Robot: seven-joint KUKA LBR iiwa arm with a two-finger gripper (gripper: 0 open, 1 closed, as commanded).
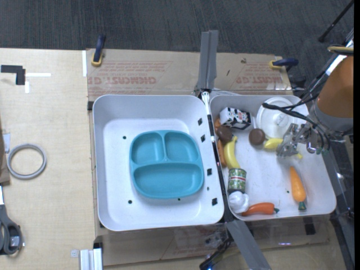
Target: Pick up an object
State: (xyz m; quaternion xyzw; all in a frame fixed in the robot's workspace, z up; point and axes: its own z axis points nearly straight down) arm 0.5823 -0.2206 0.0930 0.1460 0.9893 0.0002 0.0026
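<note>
The gripper (291,146) hangs over the right bin (323,204), its jaws' state unclear, the small yellow banana (273,144) just leftward, lying roughly crosswise.

You cannot make out how the claw (293,141) stands: its metal parts blur together against the white bin (320,204). The arm (339,91) above it is cut off by the right edge. The claw covers part of the small yellow object (272,144) beside it, so you cannot tell its full shape or whether they touch. At the left edge, the scissors (9,235) on the surface (50,207) are only partly in frame.
</note>
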